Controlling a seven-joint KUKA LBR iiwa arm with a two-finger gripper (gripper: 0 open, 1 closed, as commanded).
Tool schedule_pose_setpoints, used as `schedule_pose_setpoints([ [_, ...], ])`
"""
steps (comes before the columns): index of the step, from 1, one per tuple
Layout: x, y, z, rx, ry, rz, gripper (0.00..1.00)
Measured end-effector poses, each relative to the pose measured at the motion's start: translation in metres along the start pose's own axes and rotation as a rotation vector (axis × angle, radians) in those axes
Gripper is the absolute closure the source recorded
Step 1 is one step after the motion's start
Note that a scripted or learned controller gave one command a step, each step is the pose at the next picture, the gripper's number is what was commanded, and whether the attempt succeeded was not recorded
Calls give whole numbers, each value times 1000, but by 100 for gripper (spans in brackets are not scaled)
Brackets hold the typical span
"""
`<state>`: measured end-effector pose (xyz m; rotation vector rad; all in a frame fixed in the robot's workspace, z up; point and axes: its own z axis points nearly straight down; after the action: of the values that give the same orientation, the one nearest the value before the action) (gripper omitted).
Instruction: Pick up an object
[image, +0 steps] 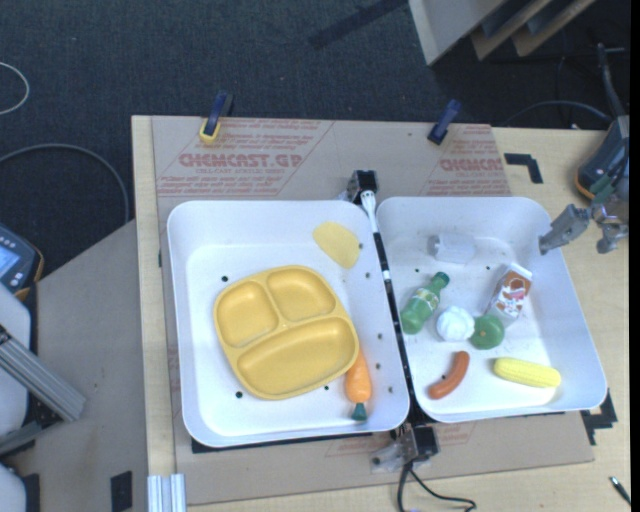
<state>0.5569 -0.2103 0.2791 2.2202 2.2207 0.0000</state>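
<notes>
Pincer (585, 228) spread, holding nothing, over right bin's (575, 310) far edge | corn (527, 373) long axis left-right

Robotics lab test station: desk (300, 150) topped with clamped protective-film sheeting, two white bins (190, 300) of plastic toy food, loose cables (60, 155) on dark carpet, aluminium framing (40, 380) at left, robot pincer (585, 228) at right.

The end effector (585, 228) is seen at the right edge of the view, its two grey fingers spread apart. Nothing is held between them. The wrist is seen just above and behind it.
</notes>
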Motion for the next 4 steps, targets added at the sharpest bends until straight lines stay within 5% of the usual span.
schedule_pose_setpoints([
  [1, 0, 1, -11, -4, -2, -1, 100],
  [2, 79, -15, 53, 9, 6, -6, 100],
  [3, 51, 7, 201, 5, 1, 2, 100],
  [4, 52, 9, 183, -3, -1, 1, 100],
])
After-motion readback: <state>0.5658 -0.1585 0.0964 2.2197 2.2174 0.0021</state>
